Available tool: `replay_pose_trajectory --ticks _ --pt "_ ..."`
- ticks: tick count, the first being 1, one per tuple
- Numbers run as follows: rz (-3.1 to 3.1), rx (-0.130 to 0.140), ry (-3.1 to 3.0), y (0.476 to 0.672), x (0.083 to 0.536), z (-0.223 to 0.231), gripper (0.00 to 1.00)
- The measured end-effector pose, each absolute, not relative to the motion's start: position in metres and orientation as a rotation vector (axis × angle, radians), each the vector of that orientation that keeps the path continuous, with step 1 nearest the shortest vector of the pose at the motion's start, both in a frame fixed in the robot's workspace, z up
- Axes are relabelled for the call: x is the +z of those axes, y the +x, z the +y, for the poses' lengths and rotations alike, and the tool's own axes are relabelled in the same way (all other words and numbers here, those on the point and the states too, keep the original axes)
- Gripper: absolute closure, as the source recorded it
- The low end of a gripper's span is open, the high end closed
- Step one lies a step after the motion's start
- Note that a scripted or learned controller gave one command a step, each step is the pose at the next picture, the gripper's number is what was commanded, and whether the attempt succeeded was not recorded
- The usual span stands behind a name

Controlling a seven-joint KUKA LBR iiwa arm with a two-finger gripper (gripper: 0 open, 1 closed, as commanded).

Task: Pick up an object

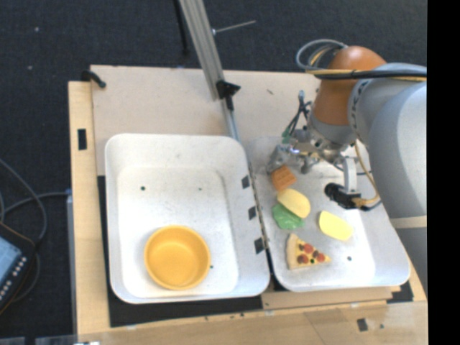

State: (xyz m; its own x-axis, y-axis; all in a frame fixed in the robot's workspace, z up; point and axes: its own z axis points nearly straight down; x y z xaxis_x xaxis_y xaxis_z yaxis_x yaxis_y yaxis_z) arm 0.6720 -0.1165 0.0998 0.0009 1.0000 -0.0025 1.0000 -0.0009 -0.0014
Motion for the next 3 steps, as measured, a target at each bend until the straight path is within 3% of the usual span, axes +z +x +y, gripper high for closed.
replay_pose_trajectory --ticks 1,3 --pt "2.215 0.002 2.22 0.674 0.113 -0.117 1.0" --pt "2.218 0.006 2.217 0.678 0.213 -0.115 1.0"
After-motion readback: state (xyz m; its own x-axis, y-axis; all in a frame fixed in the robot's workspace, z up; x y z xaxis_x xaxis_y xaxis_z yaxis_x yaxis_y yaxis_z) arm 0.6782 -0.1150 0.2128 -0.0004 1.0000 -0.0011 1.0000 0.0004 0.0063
